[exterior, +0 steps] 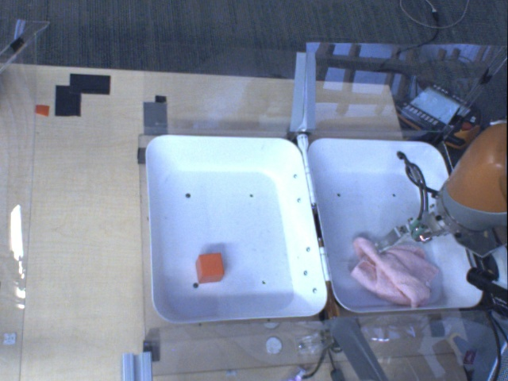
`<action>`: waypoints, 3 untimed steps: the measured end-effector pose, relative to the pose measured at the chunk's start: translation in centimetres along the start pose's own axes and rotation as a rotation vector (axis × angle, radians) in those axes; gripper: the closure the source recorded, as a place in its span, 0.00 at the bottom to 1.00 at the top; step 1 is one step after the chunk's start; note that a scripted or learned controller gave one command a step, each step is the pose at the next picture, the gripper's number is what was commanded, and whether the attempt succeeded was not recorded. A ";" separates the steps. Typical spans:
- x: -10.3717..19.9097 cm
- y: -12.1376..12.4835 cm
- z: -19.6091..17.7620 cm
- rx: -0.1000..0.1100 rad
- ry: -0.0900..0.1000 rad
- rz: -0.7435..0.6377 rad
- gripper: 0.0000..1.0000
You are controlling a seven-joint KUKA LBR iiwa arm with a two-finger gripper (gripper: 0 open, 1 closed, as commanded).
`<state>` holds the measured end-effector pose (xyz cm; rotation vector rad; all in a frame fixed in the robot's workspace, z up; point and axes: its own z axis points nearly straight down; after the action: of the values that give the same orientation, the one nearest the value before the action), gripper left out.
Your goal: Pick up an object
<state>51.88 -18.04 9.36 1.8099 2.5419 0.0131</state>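
Two white bins sit side by side on the wooden bench. The left bin [167,213] holds one small orange block [210,267], alone near its front wall and well apart from the arm. The right bin [349,173] holds a crumpled pink cloth [394,271], heaped in its front half.

The arm [484,185] reaches in from the right, orange band low over the right bin's far side. The gripper [409,235] sits at the cloth's upper edge, touching or just above the folds; which of the two is too fine to tell. Whether it is spread or closed cannot be told from here, and no fabric is clearly seen lifted in it.

Judgement: the cloth is the target, being the nearest thing under the tool. The low, slanted approach at the edge suits pinching a raised fold. Soft cloth may slip or trail on a lift.
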 end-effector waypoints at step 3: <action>8.8 1.3 0.0 -0.002 0.002 0.170 0.00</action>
<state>50.23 -9.26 9.27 2.0199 2.3804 0.0201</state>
